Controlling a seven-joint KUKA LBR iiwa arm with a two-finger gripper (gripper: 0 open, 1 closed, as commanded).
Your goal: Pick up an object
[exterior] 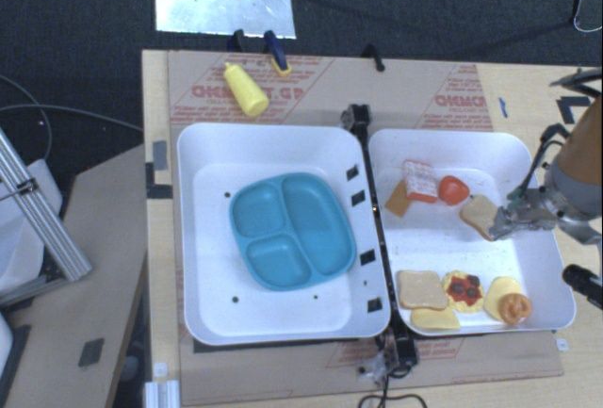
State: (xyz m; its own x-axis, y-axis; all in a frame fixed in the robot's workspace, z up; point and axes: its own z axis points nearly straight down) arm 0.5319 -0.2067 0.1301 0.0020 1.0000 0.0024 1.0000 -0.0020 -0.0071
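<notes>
Status: pick not yet accomplished, as far as visible.

Right-hand shallow white plastic bin (542,161) holding all candidate objects: tan toy bread piece (477,215), round red toy tomato (453,189), red-and-white flat packet (419,178), brown wedge (397,200), pale toast slice (421,287), small red-topped pizza piece (464,288) and a yellow-and-orange lump (510,301) along the near wall. All resting on the bin floor; none raised.

Grey arm with orange band (571,193) reaching in from the right, its dark tip low in the bin and right up against the right edge of the tan toy bread piece, touching or nearly so. Grasp state at the tip: cannot tell, open or closed, from this slanted angle; nothing confirmed held.

Judged target: the tan toy bread piece, lying flat mid-bin, near the round red toy tomato.

Left-hand white bin (203,208) carrying a blue three-compartment plastic plate (292,232), well apart from the arm. Yellow toy bottle (245,89) lying on the cardboard-covered surface (424,86) behind the bins.

Remaining, by judgement: secure closure on the piece, then a lift clear of the bin floor. Risk noted: flat, thin object, edge contact only, liable to slide instead of seating
</notes>
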